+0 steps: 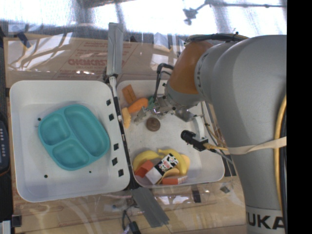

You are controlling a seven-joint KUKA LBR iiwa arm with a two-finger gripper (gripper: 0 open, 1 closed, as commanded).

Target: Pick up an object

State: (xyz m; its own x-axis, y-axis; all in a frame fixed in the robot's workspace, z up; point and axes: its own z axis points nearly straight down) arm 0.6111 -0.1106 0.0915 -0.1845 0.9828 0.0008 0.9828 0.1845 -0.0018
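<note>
Closest to you looms the grey KUKA arm (pixel 253 130), reaching in from the right over the right-hand shallow white bin (pixel 214 172). Your left-hand white bin (pixel 29 179) holds a teal three-compartment plastic plate (pixel 73 136). At the right bin's near edge you see a yellow banana (pixel 145 157) touching a cow-print carton (pixel 163 167). Your gripper (pixel 146 112) sits beside an orange carrot-shaped piece (pixel 137 105) at the far-left corner; you cannot tell how far it is spread. A small brown round object (pixel 153 124) lies just beside it.
</note>
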